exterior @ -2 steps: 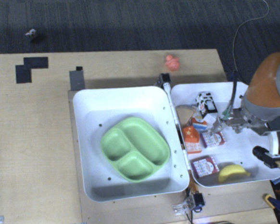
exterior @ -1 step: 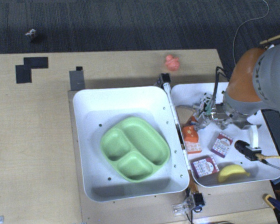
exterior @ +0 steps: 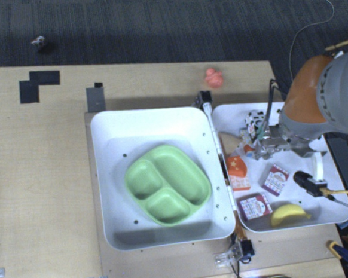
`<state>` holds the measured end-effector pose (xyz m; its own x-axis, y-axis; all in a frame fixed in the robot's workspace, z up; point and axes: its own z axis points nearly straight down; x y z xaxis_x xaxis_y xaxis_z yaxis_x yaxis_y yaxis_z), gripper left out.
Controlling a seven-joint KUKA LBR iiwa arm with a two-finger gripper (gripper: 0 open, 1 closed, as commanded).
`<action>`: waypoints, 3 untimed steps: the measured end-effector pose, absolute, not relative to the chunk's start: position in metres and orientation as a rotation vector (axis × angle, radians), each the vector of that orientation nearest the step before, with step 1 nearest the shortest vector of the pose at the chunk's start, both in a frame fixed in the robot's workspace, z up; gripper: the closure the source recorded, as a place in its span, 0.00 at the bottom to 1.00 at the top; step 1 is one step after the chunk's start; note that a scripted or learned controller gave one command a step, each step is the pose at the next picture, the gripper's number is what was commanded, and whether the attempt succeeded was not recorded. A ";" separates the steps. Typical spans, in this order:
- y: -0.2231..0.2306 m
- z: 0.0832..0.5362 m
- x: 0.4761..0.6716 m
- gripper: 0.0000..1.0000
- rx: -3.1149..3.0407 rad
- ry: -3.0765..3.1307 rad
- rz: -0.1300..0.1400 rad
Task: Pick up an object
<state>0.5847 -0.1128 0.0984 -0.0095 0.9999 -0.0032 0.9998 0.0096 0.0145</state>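
**Hand low in the right bin, orange packet just beside it**

The hand hangs low over the right bin, reaching in from the arm's side. From this angle I cannot tell how far open it is, and nothing shows as gripped in it.

The likeliest thing to pick is the orange packet. It lies just beside the hand, down and to the left of it in the view, on the side toward the left bin. Its long axis runs roughly up and down the view, about square to the line of the arm's reach. Whether the hand touches its upper end I cannot say.

The other candidates are also placed from the hand:
- A small red-and-white packet is near, down and slightly to the right.
- A darker red packet is farther down.
- A banana lies beyond both packets, down and to the right, with its length across the view.
- A black-and-white speckled thing is near, straight up the view.

A green divided plate sits well apart from the hand, to its left, in the left bin.

My judgement is that the pick is not yet made. The coming move seems to turn on a short shift toward the orange packet, closing across its narrow width.
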 end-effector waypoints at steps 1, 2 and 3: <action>-0.113 0.098 0.585 0.00 2.202 2.223 0.012; -0.143 0.087 0.525 0.00 2.214 2.219 0.005; -0.143 0.098 0.528 1.00 2.207 2.216 0.011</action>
